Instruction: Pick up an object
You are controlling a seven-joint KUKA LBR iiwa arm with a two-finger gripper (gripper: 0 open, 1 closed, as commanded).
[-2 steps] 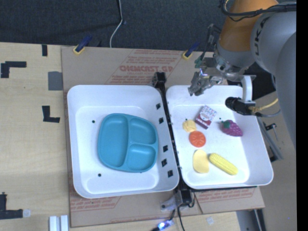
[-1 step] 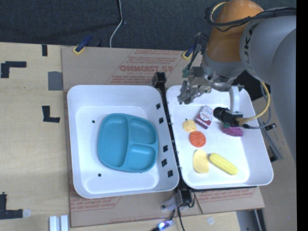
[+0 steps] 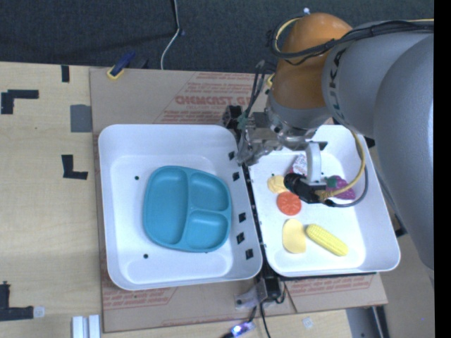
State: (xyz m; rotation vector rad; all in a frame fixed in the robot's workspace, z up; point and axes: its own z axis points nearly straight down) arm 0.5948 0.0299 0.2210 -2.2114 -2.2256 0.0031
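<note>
Brown bench (image 3: 176, 108) holds two white bins. One blue plate (image 3: 187, 208) lies in the left bin (image 3: 113, 189). The gripper (image 3: 246, 151) hangs at the left wall of the right bin (image 3: 373, 252); wide or narrow, I cannot tell. Inside lie one small yellow lump (image 3: 276, 184), one red disc (image 3: 289, 203), one big yellow lump (image 3: 294, 237), one corn cob (image 3: 327, 240) and one purple toy (image 3: 341, 185).

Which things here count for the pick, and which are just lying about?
Job: gripper; likely candidates: corn cob, red disc, yellow lump, blue plate.
Lying about: cardboard sheet, black tape marks.
</note>
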